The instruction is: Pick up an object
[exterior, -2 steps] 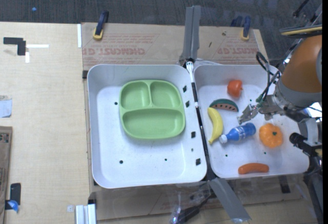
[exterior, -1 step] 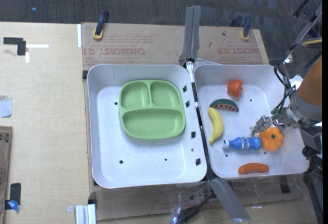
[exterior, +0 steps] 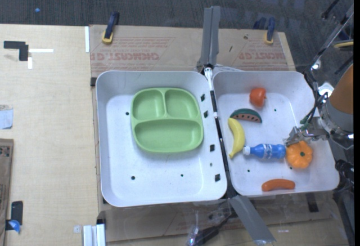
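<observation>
Camera view shows the arm (exterior: 343, 104) entering from the right edge, its orange band high at the rim of the right bin (exterior: 315, 183) and its wrist angled down and leftward over that bin's right side. The gripper (exterior: 299, 137) sits low at the top-left of a small orange pumpkin (exterior: 300, 156); I cannot tell how it is set or whether it has hold of anything. The pumpkin rests on the bin floor, touching the base end of a small blue bottle (exterior: 266, 151) lying on its side. Beside the bottle's cap lies a banana (exterior: 237, 136), with a watermelon slice (exterior: 246, 116) and a tomato (exterior: 257, 96) above, and a sausage (exterior: 278, 185) near the front wall. The left bin (exterior: 112, 183) holds a green divided plate (exterior: 167, 120).
</observation>
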Action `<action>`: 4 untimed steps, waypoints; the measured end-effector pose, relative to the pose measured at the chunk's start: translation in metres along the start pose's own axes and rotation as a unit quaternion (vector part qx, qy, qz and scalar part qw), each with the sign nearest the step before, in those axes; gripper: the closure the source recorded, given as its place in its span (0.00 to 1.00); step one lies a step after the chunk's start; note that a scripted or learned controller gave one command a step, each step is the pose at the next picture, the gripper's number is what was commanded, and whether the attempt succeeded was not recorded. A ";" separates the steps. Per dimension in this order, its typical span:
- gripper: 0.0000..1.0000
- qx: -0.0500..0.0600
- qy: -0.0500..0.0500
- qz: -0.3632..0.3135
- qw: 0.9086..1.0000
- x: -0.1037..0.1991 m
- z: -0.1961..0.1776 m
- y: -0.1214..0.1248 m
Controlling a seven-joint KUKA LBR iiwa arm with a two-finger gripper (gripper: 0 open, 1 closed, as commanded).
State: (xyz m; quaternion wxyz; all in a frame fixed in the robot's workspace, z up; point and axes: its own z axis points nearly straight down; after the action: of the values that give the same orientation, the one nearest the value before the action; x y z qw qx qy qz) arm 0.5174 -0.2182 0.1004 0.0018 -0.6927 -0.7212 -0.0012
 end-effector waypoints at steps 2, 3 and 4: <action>0.00 0.000 -0.003 0.036 0.999 0.067 -0.107 0.013; 0.00 0.001 -0.002 0.015 1.000 0.075 0.010 0.007; 0.00 0.001 -0.002 -0.003 1.000 0.116 0.010 -0.036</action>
State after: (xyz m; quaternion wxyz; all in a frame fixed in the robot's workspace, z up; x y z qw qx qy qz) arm 0.4767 -0.1035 0.0909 0.0012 -0.6903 -0.7236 0.0008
